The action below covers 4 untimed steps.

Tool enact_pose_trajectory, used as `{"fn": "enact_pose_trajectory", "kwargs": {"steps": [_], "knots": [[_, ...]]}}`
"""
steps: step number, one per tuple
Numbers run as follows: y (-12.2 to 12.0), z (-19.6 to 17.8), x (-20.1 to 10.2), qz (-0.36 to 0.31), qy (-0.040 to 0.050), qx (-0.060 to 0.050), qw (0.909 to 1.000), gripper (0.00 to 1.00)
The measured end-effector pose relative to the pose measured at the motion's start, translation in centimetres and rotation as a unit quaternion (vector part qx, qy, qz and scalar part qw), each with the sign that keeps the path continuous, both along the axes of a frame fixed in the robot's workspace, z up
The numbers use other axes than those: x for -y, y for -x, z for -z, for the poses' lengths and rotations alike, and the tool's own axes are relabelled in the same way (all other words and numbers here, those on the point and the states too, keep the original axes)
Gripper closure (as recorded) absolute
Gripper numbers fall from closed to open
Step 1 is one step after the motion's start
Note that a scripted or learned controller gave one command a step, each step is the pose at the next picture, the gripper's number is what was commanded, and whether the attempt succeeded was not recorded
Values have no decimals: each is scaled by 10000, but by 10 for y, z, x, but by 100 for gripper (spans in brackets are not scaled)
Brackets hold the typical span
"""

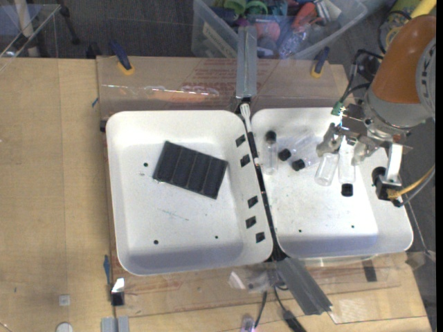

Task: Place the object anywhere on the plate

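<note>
A black ribbed plate point(190, 169) lies flat in the left bin point(131, 241), left of its middle. In the right bin point(360, 237) lie small black pieces point(284, 155), a clear crumpled piece point(302, 144) and two clear vials point(324, 171), one of them with a black cap point(347, 189). My gripper point(343, 149) hangs over the upper right part of the right bin, just above the vials. Its fingers point(327, 144) stand apart and open, and I see nothing clearly gripped between them.
A metal divider with black clips point(252, 180) runs between the bins. A clear tub of colourful toys point(277, 5) stands behind the bench. Blue clamps point(123, 64) hold the back board. The wooden bench point(48, 185) stretches to the left.
</note>
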<state>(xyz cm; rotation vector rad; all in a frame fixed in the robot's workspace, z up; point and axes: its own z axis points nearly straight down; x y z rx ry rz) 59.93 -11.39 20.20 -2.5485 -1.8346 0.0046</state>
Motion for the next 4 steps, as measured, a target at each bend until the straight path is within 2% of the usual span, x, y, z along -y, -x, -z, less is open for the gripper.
{"fn": "enact_pose_trajectory", "kwargs": {"steps": [1, 2, 3, 4], "knots": [[41, -69, 24, 986, 2, 9, 9951, 100], [120, -159, 58, 869, 2, 9, 9962, 100], [120, -159, 57, 863, 2, 10, 9963, 0], [119, -169, 57, 853, 11, 12, 9964, 100]]}}
